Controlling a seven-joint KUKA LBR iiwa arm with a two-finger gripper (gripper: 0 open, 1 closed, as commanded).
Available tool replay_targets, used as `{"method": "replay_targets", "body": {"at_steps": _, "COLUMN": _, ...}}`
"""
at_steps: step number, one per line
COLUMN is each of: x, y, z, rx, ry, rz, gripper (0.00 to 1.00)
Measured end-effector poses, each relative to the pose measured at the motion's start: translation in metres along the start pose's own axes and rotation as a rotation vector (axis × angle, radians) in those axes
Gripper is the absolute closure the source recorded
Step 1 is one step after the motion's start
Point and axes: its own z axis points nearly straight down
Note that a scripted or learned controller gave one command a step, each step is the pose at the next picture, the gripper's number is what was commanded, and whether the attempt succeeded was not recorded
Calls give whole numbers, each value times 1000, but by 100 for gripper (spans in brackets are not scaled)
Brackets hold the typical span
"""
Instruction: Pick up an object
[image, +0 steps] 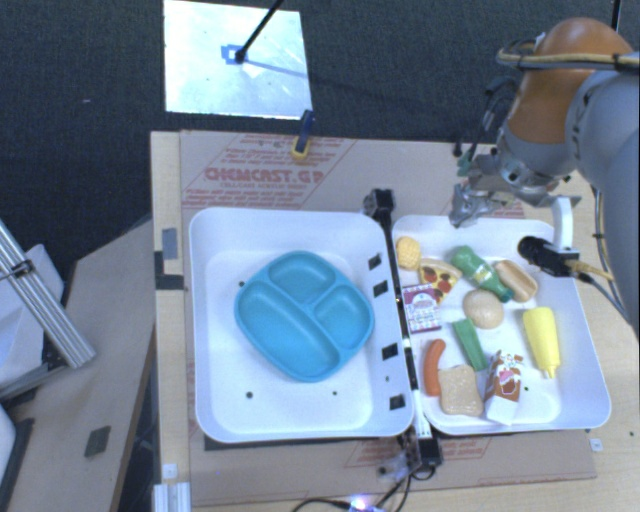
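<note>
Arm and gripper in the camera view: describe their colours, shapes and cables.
The arm is rounded and grey, with a broad orange band above the wrist. Thin yellow and dark cables loop across the orange section. Below it a grey metallic gripper narrows to its fingertips above the right bin.

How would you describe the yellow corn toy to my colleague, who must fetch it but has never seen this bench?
Look at the right white bin, the one crowded with toy food. Go to its right side, just below the hot dog. The corn lies there on end, a plain bright yellow cob; no other piece beside it is solid yellow.
</note>
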Motion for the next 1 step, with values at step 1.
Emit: {"method": "replay_targets", "body": {"at_steps": 1, "x": -4, "y": -6, "z": -14, "rx": 1, "ry": -1, "rz": 5, "gripper": 100}}
